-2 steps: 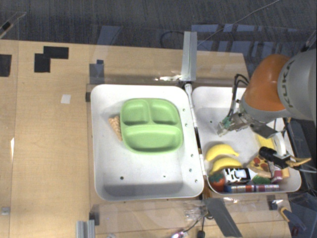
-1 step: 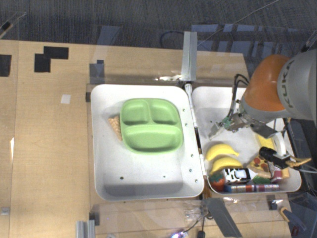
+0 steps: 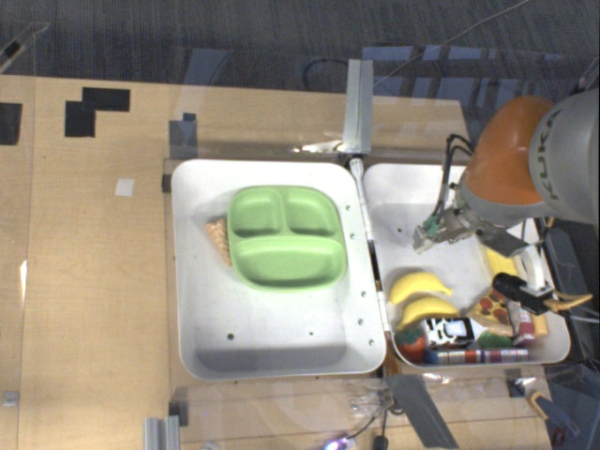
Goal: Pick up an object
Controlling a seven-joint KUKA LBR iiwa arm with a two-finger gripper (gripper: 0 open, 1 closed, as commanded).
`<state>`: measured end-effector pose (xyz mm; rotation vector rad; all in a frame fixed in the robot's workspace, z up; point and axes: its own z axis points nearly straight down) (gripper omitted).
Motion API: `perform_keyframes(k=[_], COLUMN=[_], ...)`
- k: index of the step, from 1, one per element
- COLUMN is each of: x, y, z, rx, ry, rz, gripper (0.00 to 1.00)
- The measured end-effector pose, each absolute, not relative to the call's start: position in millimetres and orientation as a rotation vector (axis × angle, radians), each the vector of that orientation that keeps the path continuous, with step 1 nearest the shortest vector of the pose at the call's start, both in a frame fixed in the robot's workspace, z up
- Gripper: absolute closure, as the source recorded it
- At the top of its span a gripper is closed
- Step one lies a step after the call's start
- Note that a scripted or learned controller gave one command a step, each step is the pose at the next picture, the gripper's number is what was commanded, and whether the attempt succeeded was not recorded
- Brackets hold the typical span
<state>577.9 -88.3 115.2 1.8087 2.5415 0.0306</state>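
Note:
My gripper [image 3: 433, 233] hangs over the right bin [image 3: 403, 195], in its middle part, below the orange band of the arm [image 3: 506, 153]. Nothing shows in its grasp. Just below it, toward the bin's front, lie two yellow bananas [image 3: 421, 295]. Beside them sit a black and white item [image 3: 449, 328], a row of coloured marker-like pieces [image 3: 472, 354] and a pizza-slice toy [image 3: 501, 308]. A small yellow piece [image 3: 502, 262] lies to the gripper's right. The arm hides part of the bin's right side.
The left bin [image 3: 272, 340] holds a green divided plate [image 3: 284, 235] with a tan waffle-like piece [image 3: 217, 240] sticking out from under its left edge. A metal post [image 3: 357, 101] stands between the bins at the back. Cables run along the right side.

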Motion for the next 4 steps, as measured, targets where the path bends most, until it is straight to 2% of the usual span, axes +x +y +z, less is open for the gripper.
perform_keyframes(k=[1,2,3,4], x=[670.1,669.8,660.6,611.0], y=[-44.8,-56.1,-78.6,-81.1], z=[187.5,186.4,205.1,229.8], rx=[2.188,2.699,2.092,1.700], ry=[2.247,1.604,2.337,2.635], rz=[0.008,0.006,0.006,0.006], gripper=[1.00,1.00,1.00,1.00])
